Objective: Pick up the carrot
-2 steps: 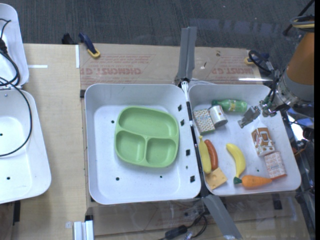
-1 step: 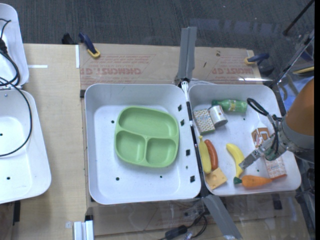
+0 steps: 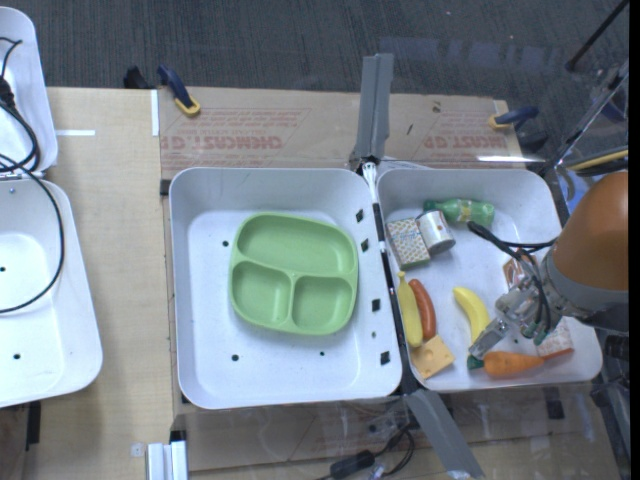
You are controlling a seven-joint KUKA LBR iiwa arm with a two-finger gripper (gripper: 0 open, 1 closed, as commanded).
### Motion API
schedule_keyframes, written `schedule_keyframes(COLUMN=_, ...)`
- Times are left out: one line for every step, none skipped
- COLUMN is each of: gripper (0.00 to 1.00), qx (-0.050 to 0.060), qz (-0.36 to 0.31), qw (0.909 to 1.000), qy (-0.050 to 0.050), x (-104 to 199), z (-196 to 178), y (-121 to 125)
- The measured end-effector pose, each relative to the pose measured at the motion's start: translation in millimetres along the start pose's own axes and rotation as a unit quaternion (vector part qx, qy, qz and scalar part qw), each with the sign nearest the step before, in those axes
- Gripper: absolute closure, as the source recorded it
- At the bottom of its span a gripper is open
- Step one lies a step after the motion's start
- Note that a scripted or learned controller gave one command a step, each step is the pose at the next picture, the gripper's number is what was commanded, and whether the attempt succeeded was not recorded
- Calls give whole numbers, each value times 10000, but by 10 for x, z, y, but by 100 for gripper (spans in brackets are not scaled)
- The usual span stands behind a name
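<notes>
Carrot [image 3: 514, 364] lies on its side at the near edge of the right bin [image 3: 520, 183], beside a cheese wedge [image 3: 433, 357]. Just above it hangs the end effector [image 3: 497, 334]; whether it is open or closed cannot be told. A yellow banana [image 3: 471, 311] lies near.

A divided plate [image 3: 294, 272] lies in the left bin [image 3: 190, 298]; the carrot [image 3: 513, 364] lies along the right bin's [image 3: 540, 193] front edge.
</notes>
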State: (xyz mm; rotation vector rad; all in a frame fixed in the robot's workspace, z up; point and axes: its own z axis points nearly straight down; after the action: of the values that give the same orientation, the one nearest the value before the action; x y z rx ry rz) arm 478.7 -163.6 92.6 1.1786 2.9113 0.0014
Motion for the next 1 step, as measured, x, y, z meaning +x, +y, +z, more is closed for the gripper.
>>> schedule_keyframes(gripper=100, qx=-12, qz=10, qw=10000, qy=-5, x=-7, z=-99, y=11)
